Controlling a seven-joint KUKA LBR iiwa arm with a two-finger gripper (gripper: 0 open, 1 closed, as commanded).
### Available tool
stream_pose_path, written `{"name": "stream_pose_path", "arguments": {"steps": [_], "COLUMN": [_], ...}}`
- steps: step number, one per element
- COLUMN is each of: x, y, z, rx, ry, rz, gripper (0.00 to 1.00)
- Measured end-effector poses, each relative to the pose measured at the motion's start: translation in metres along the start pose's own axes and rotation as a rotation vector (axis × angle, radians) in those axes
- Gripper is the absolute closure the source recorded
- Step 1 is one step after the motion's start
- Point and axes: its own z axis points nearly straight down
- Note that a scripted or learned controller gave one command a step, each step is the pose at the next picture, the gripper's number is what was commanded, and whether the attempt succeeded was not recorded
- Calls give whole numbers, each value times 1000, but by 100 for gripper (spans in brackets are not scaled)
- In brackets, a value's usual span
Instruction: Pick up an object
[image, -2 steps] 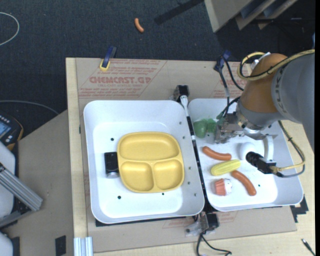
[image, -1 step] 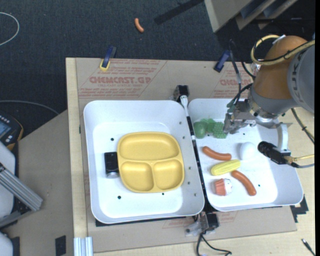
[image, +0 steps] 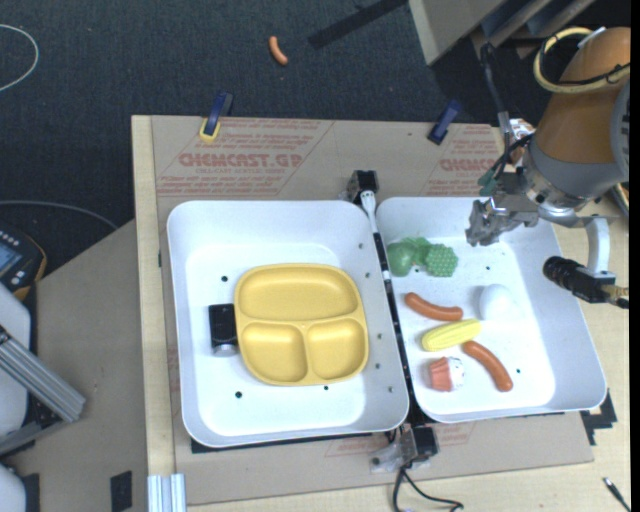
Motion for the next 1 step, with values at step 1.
{"name": "stream_pose_path", "arguments": {"steps": [1], "x": [0], "y": [1], "z": [-5], "rx": [2], "ry": [0], "rz": [0], "gripper": [100]}}
